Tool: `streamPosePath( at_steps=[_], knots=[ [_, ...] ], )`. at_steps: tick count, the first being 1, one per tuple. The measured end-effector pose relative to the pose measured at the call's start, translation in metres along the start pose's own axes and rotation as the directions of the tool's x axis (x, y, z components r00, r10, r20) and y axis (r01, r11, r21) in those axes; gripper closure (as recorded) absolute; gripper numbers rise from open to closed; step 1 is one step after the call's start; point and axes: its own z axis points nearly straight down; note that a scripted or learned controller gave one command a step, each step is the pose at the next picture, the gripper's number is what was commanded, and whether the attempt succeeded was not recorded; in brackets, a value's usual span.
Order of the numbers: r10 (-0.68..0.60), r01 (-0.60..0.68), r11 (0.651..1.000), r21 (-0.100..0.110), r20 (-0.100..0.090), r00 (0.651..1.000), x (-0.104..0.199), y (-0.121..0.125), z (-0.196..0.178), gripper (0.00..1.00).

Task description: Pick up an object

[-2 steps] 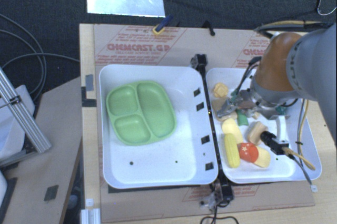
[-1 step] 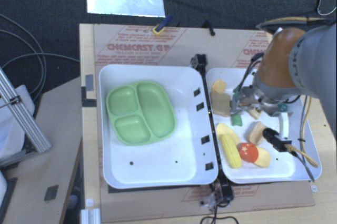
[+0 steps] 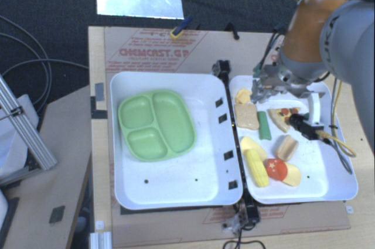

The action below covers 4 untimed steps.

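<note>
The arm reaches in from the right and hangs low over the far end of the right bin (image 3: 343, 183), its orange band above the wrist. The gripper (image 3: 262, 91) sits at the far-left corner of that bin, and I cannot tell how far apart it stands or whether it has hold of anything; the wrist body hides that part.

Just on the near side of it lies a tan slice of bread (image 3: 246, 117), flat on the bin floor, with a small yellowish piece (image 3: 242, 96) touching its far edge, close under the gripper. These two are the nearest candidates for a pick. The bread's longer side runs roughly near to far, so a grasp across its short width looks the likelier fit.

To the right of the bread lies a green stick (image 3: 264, 125), also running near to far, then a pizza slice (image 3: 283, 117) pointing left. Nearer the front are a corn cob (image 3: 256, 167), a red tomato (image 3: 276, 169), a yellow wedge (image 3: 292, 175) and a bread roll (image 3: 286, 147). These lie well apart from the gripper.

The left bin (image 3: 176, 183) holds a green divided plate (image 3: 156, 124).

In my judgement the move turns on a short drop toward the near side, onto the bread or the yellowish piece.
</note>
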Motion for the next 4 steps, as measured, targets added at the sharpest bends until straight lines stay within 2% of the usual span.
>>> streamPosePath(
  at_steps=[1, 2, 3, 4],
  knots=[
    [0.006, -0.006, 1.0, 0.009, 0.001, 1.0, -0.003, -0.003, 0.006, 0.0],
    [0.008, -0.008, 1.0, 0.005, 0.003, 1.0, -0.05, 0.054, 0.11, 0.0],
    [0.0, 0.0, 1.0, 0.003, -0.001, 1.0, 0.032, 0.055, 0.0, 0.0],
    [0.0, 0.0, 1.0, 0.011, -0.002, 1.0, 0.101, 0.046, 0.007, 0.0]
  ],
)
